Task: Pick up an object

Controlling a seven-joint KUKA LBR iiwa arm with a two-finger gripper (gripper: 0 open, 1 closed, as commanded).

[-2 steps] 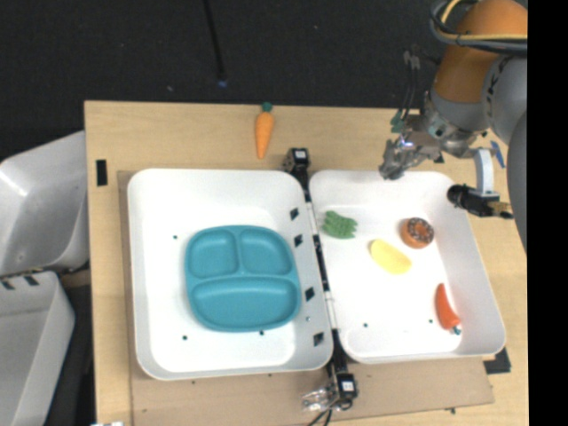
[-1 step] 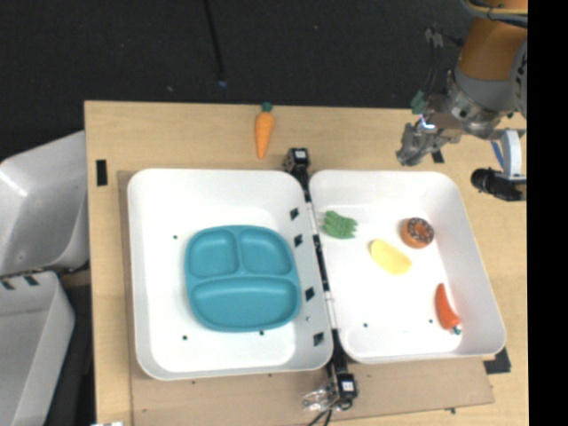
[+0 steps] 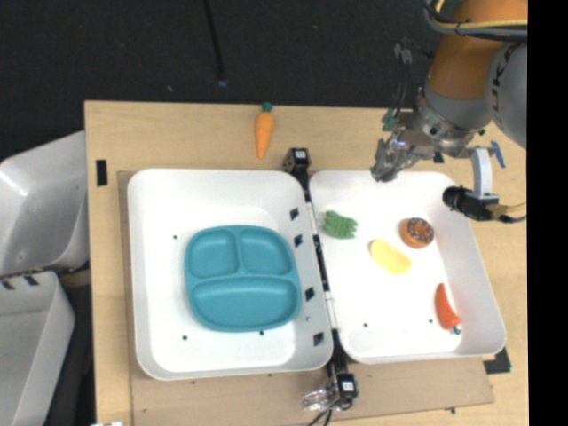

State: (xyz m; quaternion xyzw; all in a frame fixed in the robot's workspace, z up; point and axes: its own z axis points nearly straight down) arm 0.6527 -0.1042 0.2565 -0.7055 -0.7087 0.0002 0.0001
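The right bin [image 3: 404, 327] holds a green leafy toy [image 3: 339, 224], a yellow lemon-shaped piece [image 3: 389, 256], a round brown donut-like piece [image 3: 416, 232] and a red pepper-like piece [image 3: 445, 307]. My gripper [image 3: 387, 167] hangs over the bin's far edge, above and behind the yellow piece, well apart from all the toys. Nothing shows between its fingers. An orange carrot [image 3: 264, 130] lies on the bench behind the left bin.
The left bin [image 3: 160, 238] holds a blue divided plate [image 3: 241, 277]. Black clips [image 3: 296, 160] sit along the seam between the bins. A white container [image 3: 35, 211] stands at the far left, off the bench.
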